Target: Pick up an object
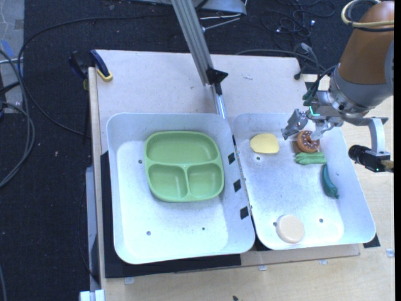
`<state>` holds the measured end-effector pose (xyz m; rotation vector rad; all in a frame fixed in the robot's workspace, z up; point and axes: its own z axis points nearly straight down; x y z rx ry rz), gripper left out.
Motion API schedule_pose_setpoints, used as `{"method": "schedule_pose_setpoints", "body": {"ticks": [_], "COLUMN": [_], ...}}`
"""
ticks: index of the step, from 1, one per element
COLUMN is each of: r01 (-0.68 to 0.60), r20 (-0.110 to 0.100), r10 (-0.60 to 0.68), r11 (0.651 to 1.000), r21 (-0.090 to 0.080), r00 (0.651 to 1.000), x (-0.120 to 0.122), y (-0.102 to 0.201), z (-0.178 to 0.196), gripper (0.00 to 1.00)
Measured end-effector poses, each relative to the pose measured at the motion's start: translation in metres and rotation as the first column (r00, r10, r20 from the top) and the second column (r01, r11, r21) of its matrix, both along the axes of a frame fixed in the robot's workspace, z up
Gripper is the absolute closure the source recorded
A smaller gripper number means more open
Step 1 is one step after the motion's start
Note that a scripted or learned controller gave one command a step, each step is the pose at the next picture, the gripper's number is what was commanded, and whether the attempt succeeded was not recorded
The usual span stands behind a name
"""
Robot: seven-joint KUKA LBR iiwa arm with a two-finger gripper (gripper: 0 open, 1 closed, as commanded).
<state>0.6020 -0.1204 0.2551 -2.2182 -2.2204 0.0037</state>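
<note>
My gripper hangs over the back of the right bin, its fingers spread open just above a small brown ring-shaped object. Nothing sits between the fingers. A yellow lump lies to the left of the gripper. A light green piece rests just in front of the brown ring, and a dark green pod lies further toward the right wall. A pale round disc sits near the front of the same bin.
The left bin holds a green divided plate. A slanted metal pole rises behind the bins, ending at a clamp near their shared edge. Cables trail on the dark floor around the bench.
</note>
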Motion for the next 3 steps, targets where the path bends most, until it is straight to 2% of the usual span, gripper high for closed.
{"method": "schedule_pose_setpoints", "body": {"ticks": [1,2,3], "r01": [0.0,0.001,0.001], "r20": [0.004,0.0,0.0], "r10": [0.0,-0.001,-0.001], "r11": [1.0,1.0,1.0], "r21": [-0.001,-0.001,0.0], "r00": [1.0,1.0,1.0], "x": [0.001,-0.003,0.003], "y": [0.0,0.003,0.008], "z": [0.002,-0.042,-0.103], "gripper": [0.0,0.0,0.0]}}
